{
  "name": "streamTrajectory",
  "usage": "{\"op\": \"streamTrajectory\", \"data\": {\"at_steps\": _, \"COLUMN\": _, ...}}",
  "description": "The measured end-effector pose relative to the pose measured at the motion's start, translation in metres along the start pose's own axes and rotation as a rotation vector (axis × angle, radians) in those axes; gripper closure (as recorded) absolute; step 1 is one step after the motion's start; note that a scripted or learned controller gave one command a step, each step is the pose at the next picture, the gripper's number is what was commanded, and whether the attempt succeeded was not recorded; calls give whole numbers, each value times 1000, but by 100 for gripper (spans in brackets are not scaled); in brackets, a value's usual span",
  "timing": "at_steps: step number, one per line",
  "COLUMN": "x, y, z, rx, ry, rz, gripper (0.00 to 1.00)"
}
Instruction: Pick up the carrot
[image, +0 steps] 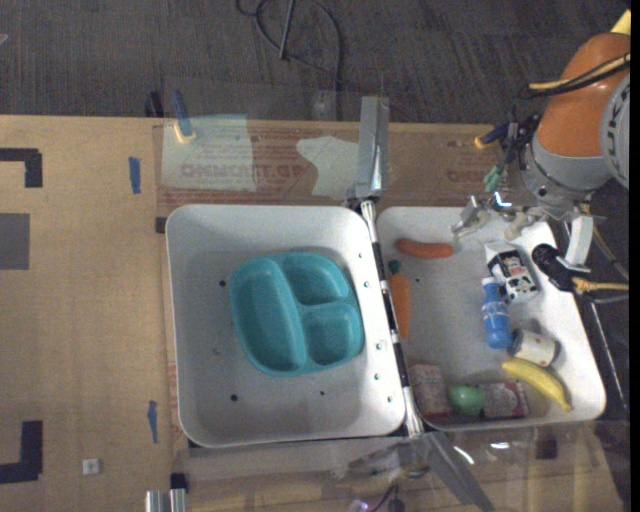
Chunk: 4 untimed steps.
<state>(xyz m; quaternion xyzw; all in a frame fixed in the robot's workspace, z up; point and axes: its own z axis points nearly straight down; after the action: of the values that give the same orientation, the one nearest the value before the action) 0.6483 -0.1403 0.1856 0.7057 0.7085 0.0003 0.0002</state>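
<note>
Gripper position can be made out in the camera view at the upper right of the right bin, below the grey wrist and its orange band; whether anything is clasped, or how wide it stands, cannot be told from this slant, since the metal parts are small and glare-lit. Nothing is seen held in it.

Against the left wall of that same bin the carrot is found lying lengthwise, its green top toward the far end, just beside the divider between the two bins. It is apart from the gripper, with a red sausage-shaped item lying between them near the far wall. Further right a blue bottle, a small cylinder, a banana, a green round item and a black-and-white box are scattered. In the left bin a teal divided plate is set.

As for progress, the pick is judged not yet made: the carrot rests on the bin floor, untouched. A reach across toward the left wall, a descent, a closure and a lift all appear to be left.
</note>
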Motion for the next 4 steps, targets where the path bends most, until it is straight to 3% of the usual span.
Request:
{"op": "streamTrajectory", "data": {"at_steps": 1, "x": -29, "y": -49, "z": 11, "rx": 1, "ry": 0, "rz": 94, "gripper": 0}}
{"op": "streamTrajectory", "data": {"at_steps": 2, "x": 15, "y": -122, "z": 97, "rx": -7, "ry": 0, "rz": 177, "gripper": 0}}
{"op": "streamTrajectory", "data": {"at_steps": 3, "x": 47, "y": -166, "z": 97, "rx": -11, "ry": -2, "rz": 86, "gripper": 0}}
{"op": "streamTrajectory", "data": {"at_steps": 4, "x": 43, "y": -165, "z": 86, "rx": -16, "ry": -8, "rz": 93, "gripper": 100}}
